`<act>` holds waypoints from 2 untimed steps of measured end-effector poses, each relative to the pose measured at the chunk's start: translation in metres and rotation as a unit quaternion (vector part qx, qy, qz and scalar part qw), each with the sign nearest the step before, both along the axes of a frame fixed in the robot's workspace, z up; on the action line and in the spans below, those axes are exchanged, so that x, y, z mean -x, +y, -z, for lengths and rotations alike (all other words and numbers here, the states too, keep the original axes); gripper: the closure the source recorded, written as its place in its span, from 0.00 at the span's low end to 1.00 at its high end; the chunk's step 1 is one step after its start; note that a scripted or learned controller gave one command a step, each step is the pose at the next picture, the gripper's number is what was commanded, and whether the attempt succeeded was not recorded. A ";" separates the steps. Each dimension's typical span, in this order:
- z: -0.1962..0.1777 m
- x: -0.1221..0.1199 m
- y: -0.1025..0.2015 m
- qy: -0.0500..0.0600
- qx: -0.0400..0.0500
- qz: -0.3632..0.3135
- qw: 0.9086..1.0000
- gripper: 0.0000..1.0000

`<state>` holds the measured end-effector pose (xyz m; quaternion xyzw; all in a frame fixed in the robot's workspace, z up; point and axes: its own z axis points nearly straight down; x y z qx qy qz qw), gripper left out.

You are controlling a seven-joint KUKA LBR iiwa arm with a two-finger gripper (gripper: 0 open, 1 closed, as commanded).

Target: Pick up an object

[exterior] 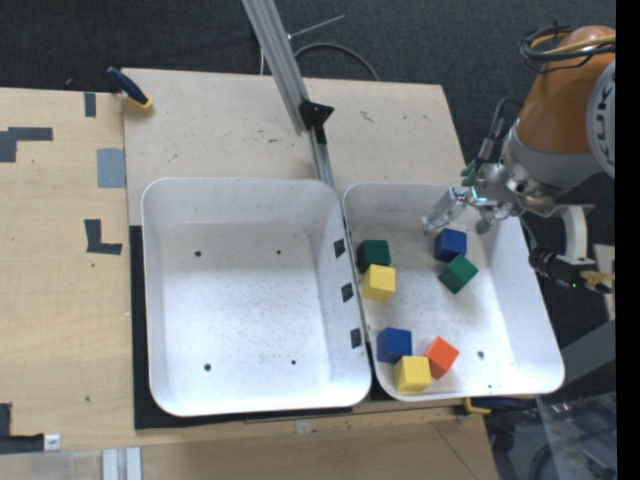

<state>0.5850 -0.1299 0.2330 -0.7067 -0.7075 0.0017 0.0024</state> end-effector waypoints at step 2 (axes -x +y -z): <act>0.045 -0.008 0.003 0.000 0.001 0.000 1.000 0.00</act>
